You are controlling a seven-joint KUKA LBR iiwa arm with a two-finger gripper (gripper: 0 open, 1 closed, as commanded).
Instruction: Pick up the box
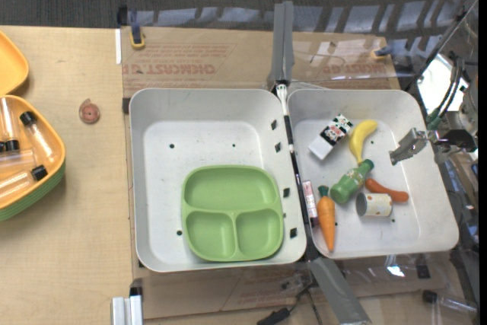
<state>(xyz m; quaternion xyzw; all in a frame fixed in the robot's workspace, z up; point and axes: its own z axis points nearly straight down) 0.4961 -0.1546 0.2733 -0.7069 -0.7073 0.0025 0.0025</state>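
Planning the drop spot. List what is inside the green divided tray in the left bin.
The green tray in the left bin shows three compartments, all bare green with no item in them. The bin floor under the tray is covered and cannot be seen.

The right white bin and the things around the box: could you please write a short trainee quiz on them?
1. True or false: the small black-and-white box lies in the right white bin.
2. Which thing lies just right of the box? A) yellow banana B) green bottle C) orange carrot
3. Fill in: the green divided plate lies in the ___ white bin.

The grey metal gripper is at the right bin's right side, apart from the box.

Key: 1 true; 2 A; 3 left.
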